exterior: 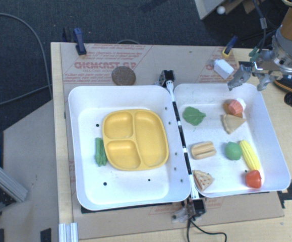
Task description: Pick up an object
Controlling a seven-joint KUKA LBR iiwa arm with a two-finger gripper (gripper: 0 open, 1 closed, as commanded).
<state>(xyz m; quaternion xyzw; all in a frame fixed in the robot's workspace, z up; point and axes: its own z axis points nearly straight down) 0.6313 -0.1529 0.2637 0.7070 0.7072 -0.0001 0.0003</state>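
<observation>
The arm enters from the upper right, its orange band visible at the frame's far right corner. The gripper [250, 81] hangs above the far rim of the right bin [272, 135]. Its two metal fingers [235, 82] are spread apart, released, with nothing between them. The fingers point down and toward the bin's far edge.

Right bin contents, all smooth moulded plastic toy food:
- A green leaf shape [193, 116], flat, at the far left.
- A red-and-white rounded piece [234, 106] at the far middle, nearest the gripper but apart from it.
- A tan wedge [232, 123] just beside and nearer than the red-and-white piece.
- A tan hot-dog bun [202, 149], oblong, left of centre.
- A green ball-like item [232, 150], round, at the centre.
- A yellow corn cob [249, 155], long and ridged, just right of the green item.
- A red tomato [253, 179], round, at the near right corner.
- A triangular sandwich piece [202, 179], speckled tan, at the near left.

Left bin [80, 135]: a yellow divided plate [134, 138] with three compartments and rounded corners, glossy. A green pea pod [101, 152] lies just beside its left edge.

The bins rest on a cardboard sheet [60, 84]. A brown disc [123, 76] lies on it beyond the left bin.
</observation>
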